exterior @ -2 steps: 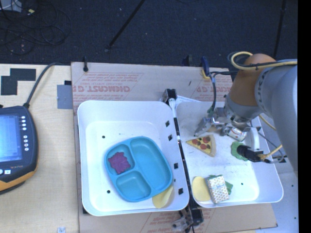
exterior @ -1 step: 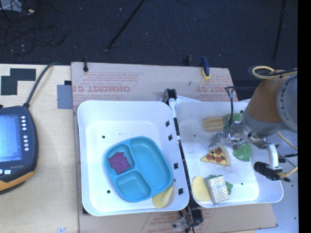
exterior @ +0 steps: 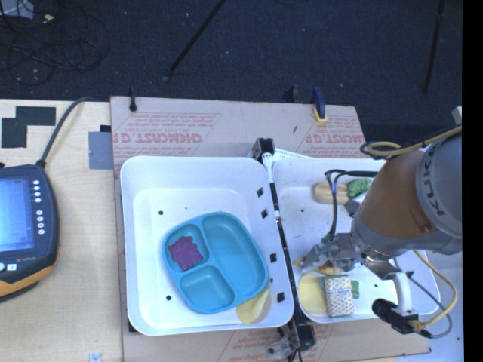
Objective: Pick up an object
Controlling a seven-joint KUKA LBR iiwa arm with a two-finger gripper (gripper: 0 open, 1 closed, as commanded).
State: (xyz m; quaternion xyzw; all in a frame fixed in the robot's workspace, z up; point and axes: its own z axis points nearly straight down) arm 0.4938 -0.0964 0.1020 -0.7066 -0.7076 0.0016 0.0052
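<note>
My gripper (exterior: 334,258) hangs low over the right bin (exterior: 302,179), near its left-middle, with the grey and orange arm above it covering much of the bin. Just below the gripper lie a patterned white and green box (exterior: 339,296) and a yellow round thing (exterior: 310,291). Small colourful pieces (exterior: 313,262) sit right beside the gripper's left side. At the bin's far side rest a beige thing (exterior: 326,194) and a green thing (exterior: 358,187). I see nothing held.
The left bin (exterior: 151,194) holds a blue divided plate (exterior: 226,247) with a purple lump (exterior: 185,252) in one compartment; a yellow piece (exterior: 254,308) pokes out under the plate's near edge. A tablet-like pendant (exterior: 23,225) lies on the bench at the left.
</note>
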